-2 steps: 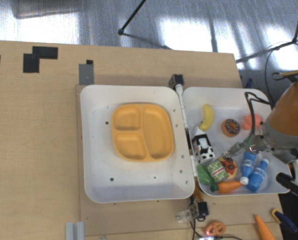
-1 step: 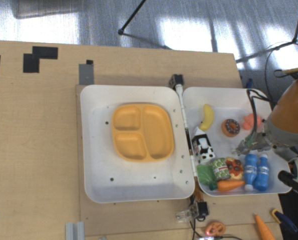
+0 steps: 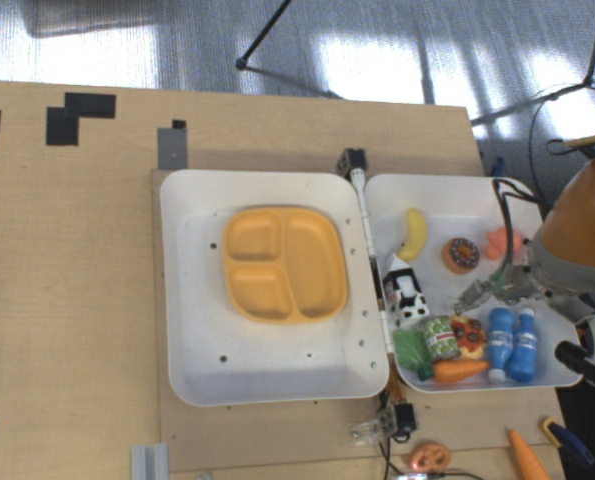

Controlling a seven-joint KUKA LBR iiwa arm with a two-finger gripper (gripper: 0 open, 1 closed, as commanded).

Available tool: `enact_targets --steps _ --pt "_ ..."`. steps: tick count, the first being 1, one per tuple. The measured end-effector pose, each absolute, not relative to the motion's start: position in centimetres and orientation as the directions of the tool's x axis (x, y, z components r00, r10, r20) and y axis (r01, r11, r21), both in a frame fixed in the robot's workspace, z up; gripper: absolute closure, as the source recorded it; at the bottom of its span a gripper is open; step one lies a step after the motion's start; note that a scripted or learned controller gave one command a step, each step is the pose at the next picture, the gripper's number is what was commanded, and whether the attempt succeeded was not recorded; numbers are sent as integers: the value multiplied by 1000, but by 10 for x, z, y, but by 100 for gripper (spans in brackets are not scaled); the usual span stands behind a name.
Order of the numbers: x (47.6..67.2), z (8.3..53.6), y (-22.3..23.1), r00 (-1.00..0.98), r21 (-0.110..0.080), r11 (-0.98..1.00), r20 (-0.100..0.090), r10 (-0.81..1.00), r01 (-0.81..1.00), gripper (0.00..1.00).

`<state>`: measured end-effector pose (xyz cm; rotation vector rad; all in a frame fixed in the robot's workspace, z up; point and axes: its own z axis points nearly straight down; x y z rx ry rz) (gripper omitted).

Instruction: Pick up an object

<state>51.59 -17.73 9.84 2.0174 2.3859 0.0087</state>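
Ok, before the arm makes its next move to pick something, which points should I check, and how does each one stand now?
1. Gripper over the right bin: ok.
2. Finger opening: cannot tell.
3. Object held between the fingers: cannot tell.
4. Nearby targets: blue bottles and donut lie close: ok.
5. Clutter: carrot, green packet and bottles crowd together: not ok.
6. Yellow tray lies in the left bin, away from the arm: ok.

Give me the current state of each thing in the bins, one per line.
Yellow tray: flat in left bin, compartments bare.
Banana: lying loose in right bin.
Donut: lying flat, untouched.
Blue bottles: lying side by side.
Carrot: lying at near wall.
Gripper: low over right bin, holding nothing visible.
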Motion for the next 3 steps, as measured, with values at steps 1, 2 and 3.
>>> enact_targets --steps 1,2,3 --pt "496 87 -206 -494 7 494 -7 869 869 0" --pt "499 98 -207 -493 13 493 -14 870 870 100" --pt "488 187 -152 -849 2 849 -6 528 528 100"
